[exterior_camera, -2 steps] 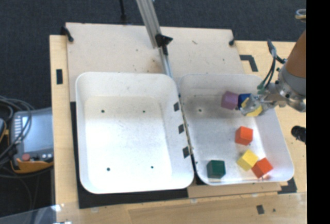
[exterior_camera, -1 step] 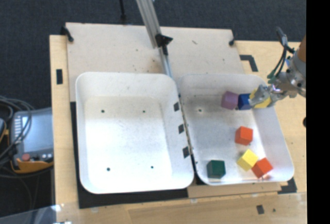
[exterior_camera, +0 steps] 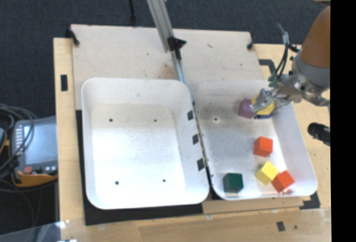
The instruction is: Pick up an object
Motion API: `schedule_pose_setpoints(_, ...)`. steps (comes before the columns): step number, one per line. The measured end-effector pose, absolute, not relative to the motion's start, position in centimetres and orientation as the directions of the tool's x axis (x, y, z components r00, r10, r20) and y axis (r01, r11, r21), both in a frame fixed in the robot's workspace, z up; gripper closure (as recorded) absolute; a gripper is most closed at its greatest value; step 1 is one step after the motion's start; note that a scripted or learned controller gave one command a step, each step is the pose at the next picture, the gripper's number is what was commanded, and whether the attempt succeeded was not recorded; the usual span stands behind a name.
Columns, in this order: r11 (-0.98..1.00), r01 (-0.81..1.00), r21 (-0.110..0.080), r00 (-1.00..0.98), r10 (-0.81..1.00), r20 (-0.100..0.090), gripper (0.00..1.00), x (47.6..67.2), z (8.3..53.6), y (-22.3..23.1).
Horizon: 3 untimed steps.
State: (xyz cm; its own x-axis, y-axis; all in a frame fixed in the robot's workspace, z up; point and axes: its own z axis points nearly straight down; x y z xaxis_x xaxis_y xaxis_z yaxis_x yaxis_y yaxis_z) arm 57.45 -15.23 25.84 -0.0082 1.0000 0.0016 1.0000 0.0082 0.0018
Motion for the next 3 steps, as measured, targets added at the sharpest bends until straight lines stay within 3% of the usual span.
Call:
schedule_pose_setpoints(2,0.008,1.0,-0.001,-0.008,1.0,0.002,1.0,56.9,26.2,-4.0)
schedule_pose_setpoints(3,0.007,1.0,-0.005,-0.007,1.0,0.001,1.0,57.9,24.8,1.2)
